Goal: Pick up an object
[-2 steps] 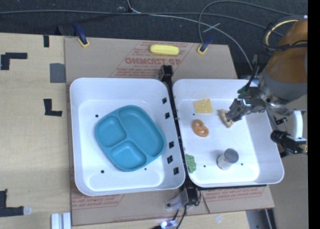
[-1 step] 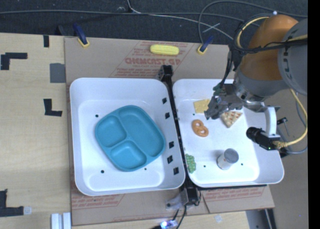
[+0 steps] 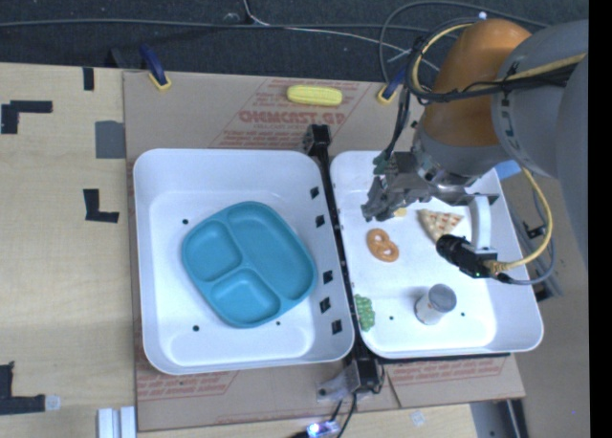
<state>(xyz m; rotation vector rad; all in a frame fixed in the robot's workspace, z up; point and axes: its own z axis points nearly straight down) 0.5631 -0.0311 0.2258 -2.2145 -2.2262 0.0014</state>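
My gripper (image 3: 380, 205) hangs over the upper left part of the right bin (image 3: 512, 336), its dark fingers pointing down toward the bin floor. I see nothing between them. Just below it lies a brown pretzel (image 3: 383, 245). A tan wedge, like a pizza slice (image 3: 440, 224), lies to the gripper's right. A small grey cylinder (image 3: 437, 303) stands nearer the front of the bin. A little green piece (image 3: 364, 311) rests at the bin's left wall.
The left bin (image 3: 158, 187) holds a blue divided plate (image 3: 249, 262). A yellow corn cob (image 3: 314, 96) lies on the cardboard behind the bins. A black divider (image 3: 328, 197) runs between the bins.
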